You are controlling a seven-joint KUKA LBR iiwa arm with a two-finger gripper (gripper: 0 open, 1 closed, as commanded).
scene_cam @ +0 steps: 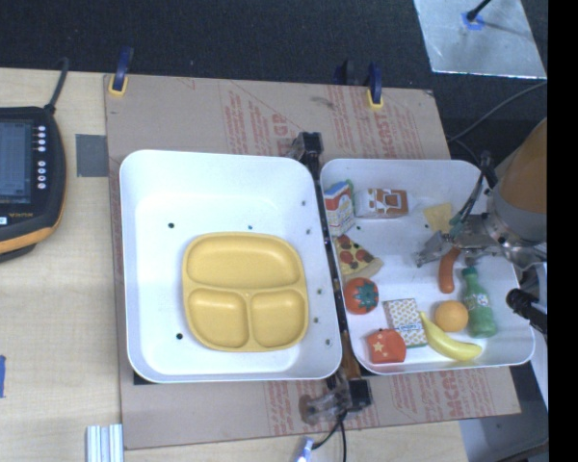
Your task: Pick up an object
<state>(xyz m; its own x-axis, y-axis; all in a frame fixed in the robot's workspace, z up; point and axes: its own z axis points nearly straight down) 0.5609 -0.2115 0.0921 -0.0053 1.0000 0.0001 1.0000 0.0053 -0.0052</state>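
My end effector (pixel 441 249) hovers splayed open directly above the small red sausage-shaped toy (pixel 447 271), gripping nothing; I judge it poised to descend; the orange ball (pixel 451 315) lies just beyond.

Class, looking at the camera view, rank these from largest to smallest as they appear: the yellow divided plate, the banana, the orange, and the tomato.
1. Yellow divided plate, by far the largest.
2. Banana, long and curved.
3. Tomato and orange: these look nearly alike in size, so I would not rank one above the other.
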